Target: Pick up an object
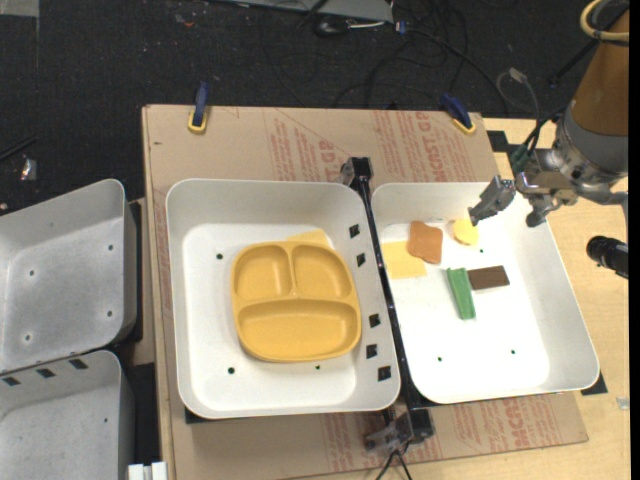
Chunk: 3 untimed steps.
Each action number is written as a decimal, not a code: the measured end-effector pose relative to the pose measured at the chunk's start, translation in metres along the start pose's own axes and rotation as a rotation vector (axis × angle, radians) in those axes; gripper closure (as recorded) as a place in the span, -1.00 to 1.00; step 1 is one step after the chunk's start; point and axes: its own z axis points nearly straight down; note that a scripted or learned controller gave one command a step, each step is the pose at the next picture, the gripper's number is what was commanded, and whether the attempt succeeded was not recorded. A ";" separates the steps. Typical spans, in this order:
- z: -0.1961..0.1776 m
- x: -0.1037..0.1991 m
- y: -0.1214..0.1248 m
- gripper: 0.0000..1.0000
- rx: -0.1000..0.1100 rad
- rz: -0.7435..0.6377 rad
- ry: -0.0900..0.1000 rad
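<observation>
The right bin (pixel 560 298) holds several small objects. An orange-brown block (pixel 426 242) leans on a flat pale-yellow piece (pixel 402 262). A small yellow round piece (pixel 465 231) lies to their right. A green bar (pixel 461 293) and a dark brown block (pixel 488 278) sit near the bin's middle. My gripper (pixel 514 208) hangs over the bin's far right part, open, with nothing between its fingers. Its left fingertip (pixel 487 205) is just above the yellow round piece.
The left bin (pixel 190 268) holds a yellow divided tray (pixel 296 302). A black divider (pixel 375 268) runs between the two bins. Grey metal panels (pixel 60 268) lie off the bench to the left. Cables trail behind the bench.
</observation>
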 end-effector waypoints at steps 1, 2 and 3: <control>0.043 0.001 0.001 -1.00 0.002 0.002 0.000; 0.106 -0.004 0.001 -1.00 0.005 0.003 0.001; 0.169 0.000 -0.003 -1.00 0.005 0.002 0.001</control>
